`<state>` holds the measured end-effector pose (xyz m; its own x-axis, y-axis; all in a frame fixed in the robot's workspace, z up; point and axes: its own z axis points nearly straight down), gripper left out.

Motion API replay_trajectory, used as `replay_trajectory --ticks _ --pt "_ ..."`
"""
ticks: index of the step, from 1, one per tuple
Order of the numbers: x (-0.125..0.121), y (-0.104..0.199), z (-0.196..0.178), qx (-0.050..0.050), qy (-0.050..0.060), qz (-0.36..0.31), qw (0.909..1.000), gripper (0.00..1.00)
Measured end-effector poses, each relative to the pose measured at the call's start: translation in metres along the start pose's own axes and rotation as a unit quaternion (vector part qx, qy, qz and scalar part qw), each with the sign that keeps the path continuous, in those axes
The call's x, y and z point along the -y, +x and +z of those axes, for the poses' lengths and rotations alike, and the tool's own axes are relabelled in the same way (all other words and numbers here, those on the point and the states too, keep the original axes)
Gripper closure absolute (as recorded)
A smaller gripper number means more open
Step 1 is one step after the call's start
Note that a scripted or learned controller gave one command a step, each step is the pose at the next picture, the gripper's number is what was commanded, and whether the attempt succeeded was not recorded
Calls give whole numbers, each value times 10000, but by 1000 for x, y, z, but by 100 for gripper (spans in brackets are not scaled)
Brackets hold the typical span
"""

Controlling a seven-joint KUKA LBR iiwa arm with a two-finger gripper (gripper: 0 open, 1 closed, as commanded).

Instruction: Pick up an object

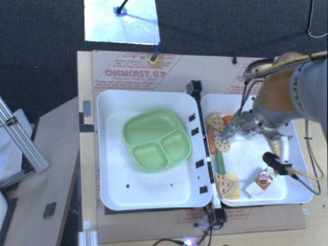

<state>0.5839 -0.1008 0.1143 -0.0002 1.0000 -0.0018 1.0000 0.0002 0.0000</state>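
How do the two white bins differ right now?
The left bin carries a single thing, a green divided plate lying flat near its middle. The right bin carries many small things, among them a cracker, an orange carrot and a small carton. The gripper is over the right bin, not the left. Both bins are shallow, white and side by side.

We see lab test bench: robot arm (302,88) over two white bins (110,188), protective board (136,72), dark carpet (41,45).
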Motion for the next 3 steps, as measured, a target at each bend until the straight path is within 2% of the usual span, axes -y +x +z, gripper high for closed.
replay_trajectory --ticks 1,2,3 --pt "-2 0 28 -13 -23 -1 10000 0" --pt "-4 0 15 -12 -49 -2 10000 100" --pt "-11 -9 -36 -1 -32 -8 10000 100"
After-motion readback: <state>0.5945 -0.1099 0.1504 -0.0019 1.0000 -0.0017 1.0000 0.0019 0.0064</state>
